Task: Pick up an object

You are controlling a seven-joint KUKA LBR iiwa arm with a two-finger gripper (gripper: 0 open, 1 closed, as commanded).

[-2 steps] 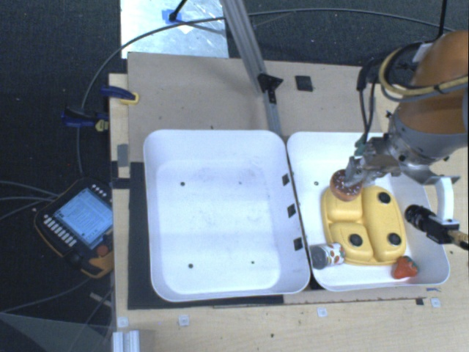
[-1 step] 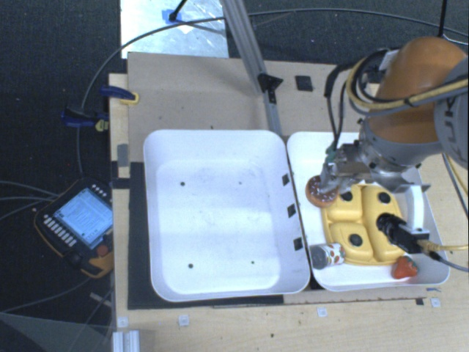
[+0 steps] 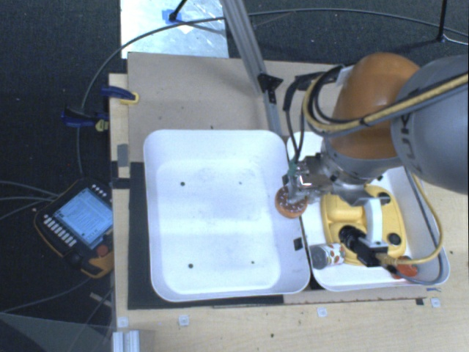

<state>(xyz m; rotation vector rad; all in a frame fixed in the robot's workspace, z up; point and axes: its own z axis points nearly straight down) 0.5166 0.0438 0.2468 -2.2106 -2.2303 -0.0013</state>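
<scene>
On the desk [image 3: 190, 94], the left bin [image 3: 212, 196] offers wide bare room, while the arm [image 3: 381, 101] leans over the crowded right bin [image 3: 432, 233], where a yellow object [image 3: 338, 213] and small can [image 3: 326, 256] sit near the front rim. The hand [image 3: 299, 185] hangs at the rims between the bins, just over a round brown disc [image 3: 291, 203], probably its target; spread or pinching, I cannot tell.

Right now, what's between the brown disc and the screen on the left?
The left bin lies between the disc and the screen; the camera view shows its white floor spanning that stretch.
</scene>
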